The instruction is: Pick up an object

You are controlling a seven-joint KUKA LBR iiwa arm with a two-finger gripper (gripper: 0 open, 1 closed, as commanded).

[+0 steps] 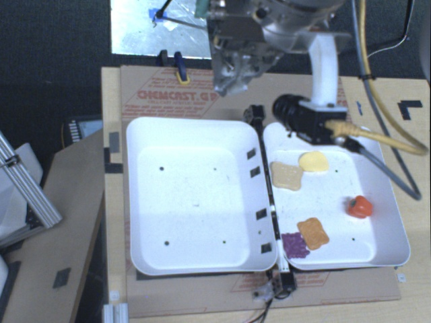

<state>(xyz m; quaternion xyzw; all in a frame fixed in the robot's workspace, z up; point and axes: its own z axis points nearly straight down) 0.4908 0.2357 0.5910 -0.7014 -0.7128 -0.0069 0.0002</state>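
With the arm (296, 5) raised over the far edge of the bench, its gripper (232, 79) blurred so I cannot tell its state, a good pick means descending squarely into the right bin (384, 200), where the yellow piece (314, 161), tan piece (287, 176) and red object (359, 206) lie well below-right of the tool.

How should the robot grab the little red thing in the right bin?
Probably straight from above, fingers closing across the middle of the red object. It looks small, rounded and chunky, and sits alone on the right bin's floor, apart from the other pieces, though near the right wall. Closing along that wall seems safest.
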